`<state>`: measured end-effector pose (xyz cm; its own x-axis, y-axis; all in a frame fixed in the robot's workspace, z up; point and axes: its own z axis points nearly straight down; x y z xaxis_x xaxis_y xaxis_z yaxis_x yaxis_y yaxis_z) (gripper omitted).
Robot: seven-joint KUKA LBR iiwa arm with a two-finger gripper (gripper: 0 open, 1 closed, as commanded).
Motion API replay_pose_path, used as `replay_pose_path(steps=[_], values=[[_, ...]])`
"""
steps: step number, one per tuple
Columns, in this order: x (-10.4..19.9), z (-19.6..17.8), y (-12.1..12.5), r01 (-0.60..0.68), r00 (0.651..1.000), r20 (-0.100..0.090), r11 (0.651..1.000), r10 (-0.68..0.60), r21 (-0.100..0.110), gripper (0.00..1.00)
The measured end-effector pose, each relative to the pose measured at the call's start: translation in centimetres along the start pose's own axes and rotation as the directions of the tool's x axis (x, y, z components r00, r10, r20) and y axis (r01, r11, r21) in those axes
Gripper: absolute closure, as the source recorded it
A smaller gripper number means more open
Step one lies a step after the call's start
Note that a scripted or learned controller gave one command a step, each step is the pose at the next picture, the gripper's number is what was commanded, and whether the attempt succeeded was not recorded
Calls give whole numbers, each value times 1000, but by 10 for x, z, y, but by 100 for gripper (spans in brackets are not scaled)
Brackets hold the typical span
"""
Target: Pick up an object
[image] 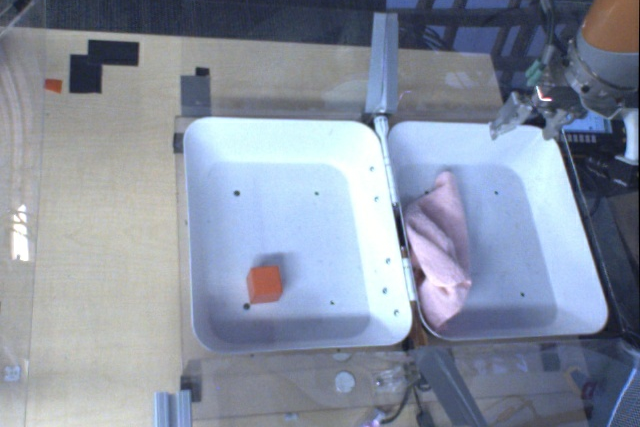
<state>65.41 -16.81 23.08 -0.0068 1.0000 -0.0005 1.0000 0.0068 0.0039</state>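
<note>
The pink cloth [440, 245] is the biggest thing you could go for: it lies crumpled along the left wall of the right bin [560, 315], hard against the divider, running from mid-bin down to the near corner. The left bin [200, 215] holds the smaller choice, an orange block [265, 284], sitting alone in the near-left part of its floor, apart from every wall. Your gripper [528, 115] hangs above the far-right corner of the right bin, well apart from both things, fingers spread and nothing between them. I judge you are at the approach. For the cloth, aim at its raised middle fold, away from the bin wall, so one finger does not land on the rim. For the block, centre over it, square the fingers to its faces, and descend straight.
</note>
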Motion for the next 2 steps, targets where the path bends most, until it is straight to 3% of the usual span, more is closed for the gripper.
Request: replay_pose_path(steps=[1, 2], values=[[42, 133, -31, 51, 999, 1, 999, -51, -6, 0], [82, 141, -50, 125, 992, 1, 992, -125, -10, 0]])
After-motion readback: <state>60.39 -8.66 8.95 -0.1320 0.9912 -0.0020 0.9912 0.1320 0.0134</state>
